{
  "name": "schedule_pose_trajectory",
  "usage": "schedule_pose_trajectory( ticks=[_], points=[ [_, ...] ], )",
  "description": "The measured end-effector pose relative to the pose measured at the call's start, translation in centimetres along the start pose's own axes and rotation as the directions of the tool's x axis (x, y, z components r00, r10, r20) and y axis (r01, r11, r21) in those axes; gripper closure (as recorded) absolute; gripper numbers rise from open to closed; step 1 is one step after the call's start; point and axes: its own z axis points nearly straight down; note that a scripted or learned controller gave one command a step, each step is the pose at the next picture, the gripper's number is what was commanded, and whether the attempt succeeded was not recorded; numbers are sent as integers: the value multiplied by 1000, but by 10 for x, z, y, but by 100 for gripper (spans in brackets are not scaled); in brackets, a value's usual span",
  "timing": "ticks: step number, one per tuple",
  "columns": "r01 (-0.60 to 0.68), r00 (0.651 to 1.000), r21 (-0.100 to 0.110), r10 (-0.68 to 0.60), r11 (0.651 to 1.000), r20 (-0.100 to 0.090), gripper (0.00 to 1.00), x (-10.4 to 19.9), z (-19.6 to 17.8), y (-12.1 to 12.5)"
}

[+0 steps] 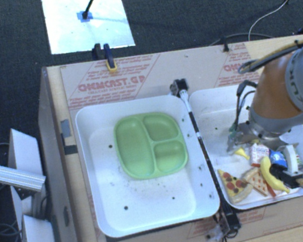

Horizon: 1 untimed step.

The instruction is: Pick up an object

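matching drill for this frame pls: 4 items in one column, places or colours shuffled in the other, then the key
Items:
1. green tray
2. banana
3. pizza slice
4. gripper

Descriptions:
A. yellow, near the right bin's front-right corner
B. lying flat in the left bin
C. over the middle of the right bin, above the toy pile
D. at the right bin's front edge, close to the divider between the bins

Pairs: 1-B, 2-A, 3-D, 4-C
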Motion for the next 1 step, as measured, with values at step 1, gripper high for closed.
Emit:
schedule_pose_trajectory(
  ticks=[1],
  points=[
    [1, 1000, 0, -1, 1000, 0, 100, 66, -90, 43]
  ],
)
